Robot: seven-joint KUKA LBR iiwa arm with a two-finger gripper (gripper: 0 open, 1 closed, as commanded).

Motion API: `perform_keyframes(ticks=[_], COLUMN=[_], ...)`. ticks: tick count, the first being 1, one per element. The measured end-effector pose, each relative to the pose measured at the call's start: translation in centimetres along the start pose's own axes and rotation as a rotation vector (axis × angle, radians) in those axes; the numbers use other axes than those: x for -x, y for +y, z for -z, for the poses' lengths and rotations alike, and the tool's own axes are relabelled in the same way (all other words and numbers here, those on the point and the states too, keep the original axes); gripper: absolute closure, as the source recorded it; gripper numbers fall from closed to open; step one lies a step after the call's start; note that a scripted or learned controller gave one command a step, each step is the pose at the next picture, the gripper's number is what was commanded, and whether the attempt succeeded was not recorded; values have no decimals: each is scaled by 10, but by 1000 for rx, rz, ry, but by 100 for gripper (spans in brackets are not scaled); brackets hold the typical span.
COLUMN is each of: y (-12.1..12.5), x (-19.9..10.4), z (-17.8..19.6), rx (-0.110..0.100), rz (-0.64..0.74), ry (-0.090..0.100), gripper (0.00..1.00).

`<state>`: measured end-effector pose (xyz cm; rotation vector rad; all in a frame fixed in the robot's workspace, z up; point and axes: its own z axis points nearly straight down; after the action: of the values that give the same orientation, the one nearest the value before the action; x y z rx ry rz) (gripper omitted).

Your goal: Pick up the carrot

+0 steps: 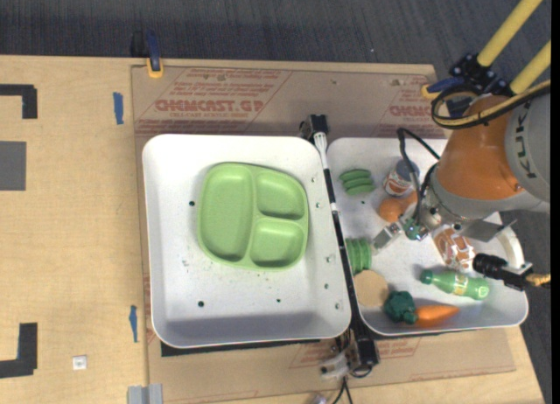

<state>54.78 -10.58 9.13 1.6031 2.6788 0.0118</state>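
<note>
Gripper [411,223]: low in the right bin [512,310], fingers hidden, grip state cannot be told | Carrot [435,313]: near the bin's front wall, well apart from gripper, long axis roughly left-right, leafy green end left, tip right | Neighbours: green bottle [457,283] just behind, tan disc [370,288] left | Left bin [166,245]: holds green divided plate [254,214]

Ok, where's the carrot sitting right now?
In the camera view, the carrot lies in the right bin, near its front edge, just right of the broccoli and below the green bottle.
</note>
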Motion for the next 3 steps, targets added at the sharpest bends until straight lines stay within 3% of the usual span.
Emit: perform_keyframes(ticks=[1,2,3], y=[43,50,53], x=[37,16,14], z=[-3,-2,9], rx=[-13,-9,-6], rz=[-533,-643,-640], ry=[8,0,5], gripper=[0,0,100])
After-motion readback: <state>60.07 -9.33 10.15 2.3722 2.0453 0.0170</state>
